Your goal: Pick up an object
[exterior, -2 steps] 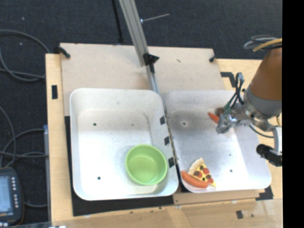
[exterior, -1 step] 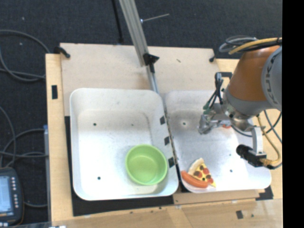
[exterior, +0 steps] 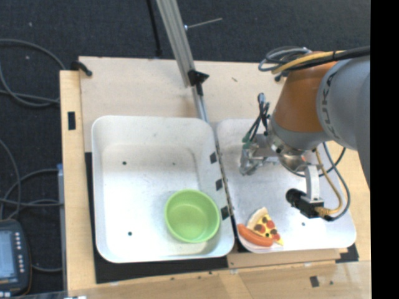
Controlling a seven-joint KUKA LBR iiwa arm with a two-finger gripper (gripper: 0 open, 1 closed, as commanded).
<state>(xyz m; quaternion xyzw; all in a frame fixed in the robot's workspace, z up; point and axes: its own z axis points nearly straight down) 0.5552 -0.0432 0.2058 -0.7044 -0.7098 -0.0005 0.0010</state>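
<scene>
A green bowl (exterior: 192, 215) sits upright in the left bin (exterior: 124, 167), near its front right corner. In the right bin (exterior: 324, 229), at the front left corner, lie a toy pizza slice (exterior: 264, 223) and an orange-red sausage (exterior: 254, 236), touching each other. My gripper (exterior: 248, 162) hangs over the left part of the right bin, close to the divider and behind the pizza slice. The grey and orange wrist above hides much of it. Nothing shows in its grasp.
A slanted metal pole (exterior: 181, 48) runs from the top of the view down to the gap between the bins. Cables and a black connector (exterior: 302, 202) hang from the wrist over the right bin's middle. The wooden bench (exterior: 124, 86) surrounds the bins.
</scene>
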